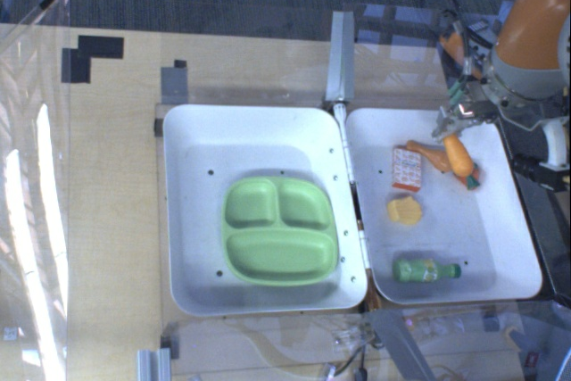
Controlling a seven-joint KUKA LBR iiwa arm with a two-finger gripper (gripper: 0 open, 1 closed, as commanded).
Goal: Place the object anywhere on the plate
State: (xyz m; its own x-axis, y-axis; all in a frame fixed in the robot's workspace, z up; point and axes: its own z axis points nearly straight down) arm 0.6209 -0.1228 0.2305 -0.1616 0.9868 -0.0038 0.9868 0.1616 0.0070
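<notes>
Jaws [452, 122] state could not be told; they hovered beside the carrot [459, 155]. Crowding items risked a missed grasp, leaving the plate [280, 231] unserved.

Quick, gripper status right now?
Gripper: cannot be told; it hangs just above the carrot in the right bin.
</notes>
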